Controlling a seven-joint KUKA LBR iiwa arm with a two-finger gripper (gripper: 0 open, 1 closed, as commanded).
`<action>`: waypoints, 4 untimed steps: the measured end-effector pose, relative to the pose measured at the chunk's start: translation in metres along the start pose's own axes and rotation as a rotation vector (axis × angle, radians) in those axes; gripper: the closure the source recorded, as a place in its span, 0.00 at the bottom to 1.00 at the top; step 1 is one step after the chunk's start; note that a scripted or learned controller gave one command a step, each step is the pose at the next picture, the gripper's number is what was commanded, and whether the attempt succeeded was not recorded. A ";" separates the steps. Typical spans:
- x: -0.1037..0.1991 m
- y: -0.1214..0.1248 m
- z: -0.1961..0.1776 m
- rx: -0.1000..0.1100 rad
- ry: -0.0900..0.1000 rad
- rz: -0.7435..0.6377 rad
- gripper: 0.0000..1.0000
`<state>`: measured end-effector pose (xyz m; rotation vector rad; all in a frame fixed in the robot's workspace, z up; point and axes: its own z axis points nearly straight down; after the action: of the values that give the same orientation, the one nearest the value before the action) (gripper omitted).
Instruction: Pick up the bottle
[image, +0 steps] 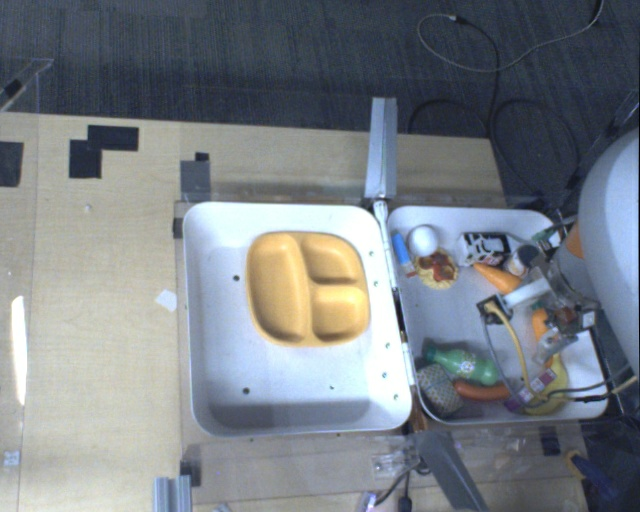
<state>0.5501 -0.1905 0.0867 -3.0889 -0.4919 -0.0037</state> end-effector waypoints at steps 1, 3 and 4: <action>-0.015 0.009 -0.074 -0.014 -0.001 0.015 0.00; -0.063 -0.007 -0.105 -0.014 -0.001 0.064 0.00; -0.063 -0.006 -0.008 -0.013 -0.002 -0.088 0.00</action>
<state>0.4881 -0.2048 0.0949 -3.0773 -0.6293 -0.0046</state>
